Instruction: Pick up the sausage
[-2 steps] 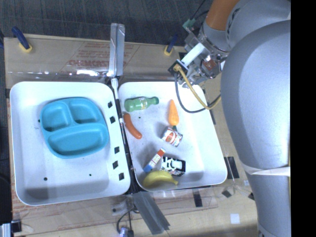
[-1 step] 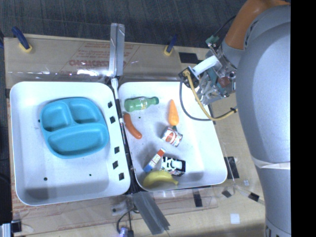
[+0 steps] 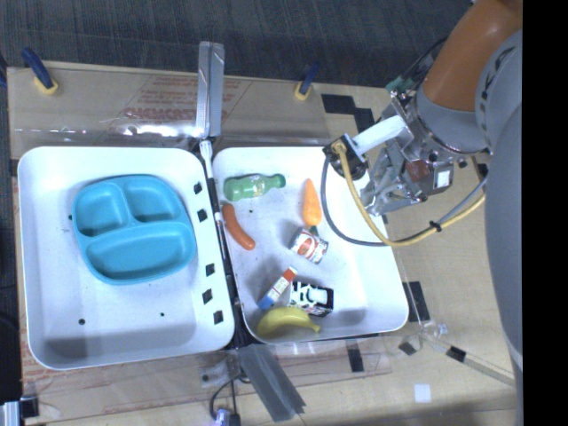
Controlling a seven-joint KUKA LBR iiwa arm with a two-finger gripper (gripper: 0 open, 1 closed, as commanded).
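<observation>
The sausage point(image 3: 238, 226) is a short reddish-brown link lying at a slant near the left wall of the right bin point(image 3: 377, 273), just below the green bottle. My gripper point(image 3: 382, 193) hangs over the right bin's far right side, well to the right of the sausage and apart from it. The carrot and the can lie between the two. Yellow and black cables loop below the wrist. Nothing shows in the gripper.
In the right bin are also a green bottle point(image 3: 252, 185), an orange carrot point(image 3: 311, 204), a small can point(image 3: 309, 246), a banana point(image 3: 286, 323), a black-and-white packet point(image 3: 312, 297) and a small tube point(image 3: 279, 287). A blue divided plate point(image 3: 133, 229) lies in the left bin point(image 3: 53, 327).
</observation>
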